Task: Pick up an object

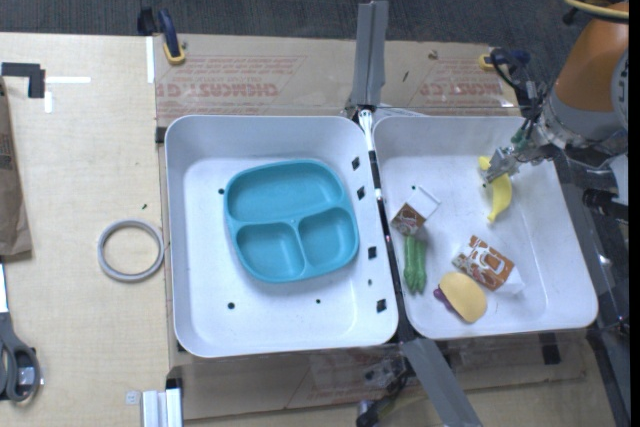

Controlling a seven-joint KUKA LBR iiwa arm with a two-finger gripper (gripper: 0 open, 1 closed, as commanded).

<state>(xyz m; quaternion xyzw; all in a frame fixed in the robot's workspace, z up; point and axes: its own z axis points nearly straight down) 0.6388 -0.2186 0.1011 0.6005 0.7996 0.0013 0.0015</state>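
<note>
The right bin (570,245) holds a yellow banana (499,200) near its far right side. My gripper (503,162) hangs at the banana's upper end, touching or just above it. A green pod (414,262), a small brown packet (408,218) and a white card (427,202) lie by the bin's left wall. An orange and white snack packet (485,265) and a round yellow piece (463,297) rest toward the front. The grey arm with its orange band (590,65) comes in from the right.
The left bin (190,215) carries a blue divided plate (291,220). On the wooden bench to the left lie a ring of tape (131,249), scissors (15,367) and a brown paper bag (10,185). A grey post (371,55) stands between the bins at the back.
</note>
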